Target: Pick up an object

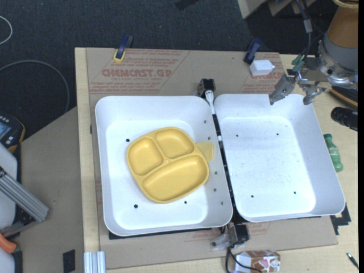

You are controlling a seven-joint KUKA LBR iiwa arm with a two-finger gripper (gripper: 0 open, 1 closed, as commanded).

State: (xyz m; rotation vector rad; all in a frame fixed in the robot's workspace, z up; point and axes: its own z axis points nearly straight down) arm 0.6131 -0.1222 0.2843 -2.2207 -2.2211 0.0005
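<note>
Worktop (170, 67): brown board w/ red "CHEMCAST" print, on dark carpet (85, 10). Blue/yellow clamp (121, 48) at board's far-left edge; blue clamp (252, 51) at far edge further right, small white block (261, 67) just beside it. Green marker (333, 152) lies at the right, beside right bin. Small printed packet (263, 261) at near edge. White cable (7, 28) loops on carpet, far left.

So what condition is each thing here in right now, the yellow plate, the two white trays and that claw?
yellow divided plate: lying flat, right way up, in the left bin, untouched
left bin: holding the plate
right bin: nothing inside that I can make out
gripper: open, holding nothing, above the right bin's far edge
</note>
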